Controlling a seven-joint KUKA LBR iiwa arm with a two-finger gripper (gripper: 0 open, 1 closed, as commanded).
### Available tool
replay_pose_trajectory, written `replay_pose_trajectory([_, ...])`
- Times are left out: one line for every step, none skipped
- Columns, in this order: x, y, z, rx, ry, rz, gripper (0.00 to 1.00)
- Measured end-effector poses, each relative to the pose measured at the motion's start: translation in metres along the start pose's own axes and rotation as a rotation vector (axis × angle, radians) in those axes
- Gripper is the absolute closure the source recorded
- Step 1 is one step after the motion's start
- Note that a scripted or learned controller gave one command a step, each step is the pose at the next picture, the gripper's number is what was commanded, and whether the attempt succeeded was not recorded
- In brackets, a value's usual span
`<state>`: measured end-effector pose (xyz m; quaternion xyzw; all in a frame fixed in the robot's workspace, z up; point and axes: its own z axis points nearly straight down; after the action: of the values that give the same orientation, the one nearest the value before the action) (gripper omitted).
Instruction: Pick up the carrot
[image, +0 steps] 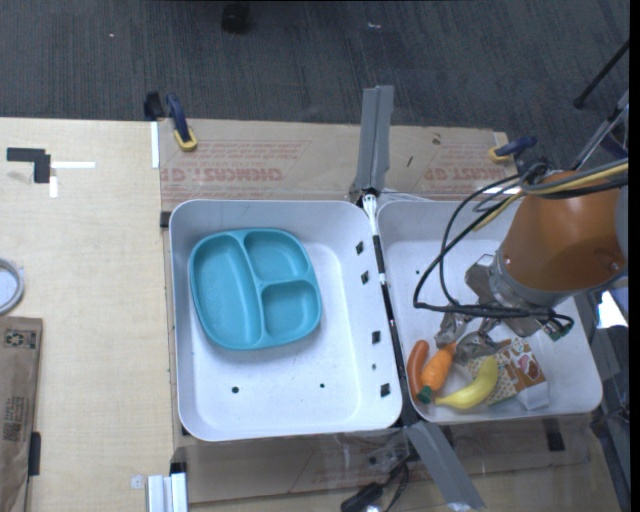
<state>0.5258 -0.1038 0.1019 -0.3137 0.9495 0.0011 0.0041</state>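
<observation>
The orange carrot (437, 368) lies in the front left corner of the right bin (420, 270), its green end toward the front edge. A red pepper-like piece (417, 362) rests against its left side and a yellow banana (470, 388) lies just to its right. My gripper (465, 335) hangs low under the orange-banded wrist (560, 235), right over the carrot's upper end and very near it. The wrist and cables hide much of it.
A printed snack packet (522, 372) lies right of the banana. The left bin (200, 400) holds a blue divided plate (256, 288). The bins' shared wall (380, 300) runs just left of the carrot. Black cables (440, 275) loop over the right bin.
</observation>
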Motion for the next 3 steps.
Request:
replay_pose_trajectory([-0.052, 0.039, -0.107, 0.000, 0.004, -0.030, 1.00])
replay_pose_trajectory([-0.051, 0.039, -0.107, 0.000, 0.004, -0.029, 0.00])
replay_pose_trajectory([-0.012, 0.004, -0.015, -0.002, 0.007, -0.017, 0.00])
